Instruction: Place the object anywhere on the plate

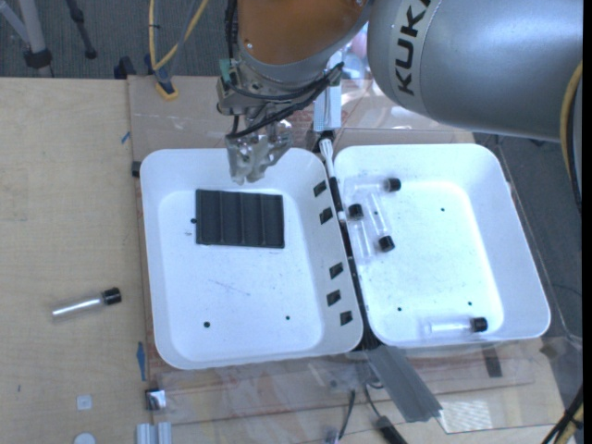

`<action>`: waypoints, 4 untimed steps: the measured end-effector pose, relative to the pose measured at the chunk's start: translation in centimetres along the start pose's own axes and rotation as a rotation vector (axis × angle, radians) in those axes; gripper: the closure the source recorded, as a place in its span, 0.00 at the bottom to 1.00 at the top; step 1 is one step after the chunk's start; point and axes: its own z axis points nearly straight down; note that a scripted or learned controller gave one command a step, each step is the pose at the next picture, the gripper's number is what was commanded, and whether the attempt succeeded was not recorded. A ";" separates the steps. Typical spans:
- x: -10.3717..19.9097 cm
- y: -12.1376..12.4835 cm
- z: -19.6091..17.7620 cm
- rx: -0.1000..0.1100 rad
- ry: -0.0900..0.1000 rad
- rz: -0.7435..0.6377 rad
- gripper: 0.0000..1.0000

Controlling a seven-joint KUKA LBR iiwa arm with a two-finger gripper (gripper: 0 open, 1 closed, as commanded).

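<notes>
A fixed camera looks down at a slant on a pale wooden bench [65,192] carrying two shallow white bins side by side.

At the far left, outside both bins, a clear tube with a black cap [86,303] lies on its side on the bare wood.

Next comes the left bin [185,340]. A dark, ribbed rectangular plate [240,218] lies flat in its upper half. The gripper [252,166] hangs just above the plate's far edge, close to the bin's back rim. Nothing can be made out between its metal fingertips, and the view does not show clearly how far apart they stand. Above it rises the orange band of the arm [296,12], with looped cables around the wrist, and the big grey body of the arm stretches away to the upper right.

A row of small black clips [331,243] runs along the seam where the two bins meet.

The right bin [518,248] holds the clear tubes. A cluster of them with black caps [370,215] lies in its upper left part, well to the right of the gripper and across the seam. One more capped tube [453,326] lies alone near the bin's front right corner, far from the gripper.
</notes>
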 end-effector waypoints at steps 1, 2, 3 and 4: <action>-0.7 -0.1 -2.8 0.000 0.000 -0.032 1.00; -0.9 -0.1 -16.4 0.000 0.000 -0.299 1.00; -0.8 0.8 -1.8 -0.004 0.003 0.165 1.00; -0.6 -0.1 -2.1 0.001 0.001 -0.026 1.00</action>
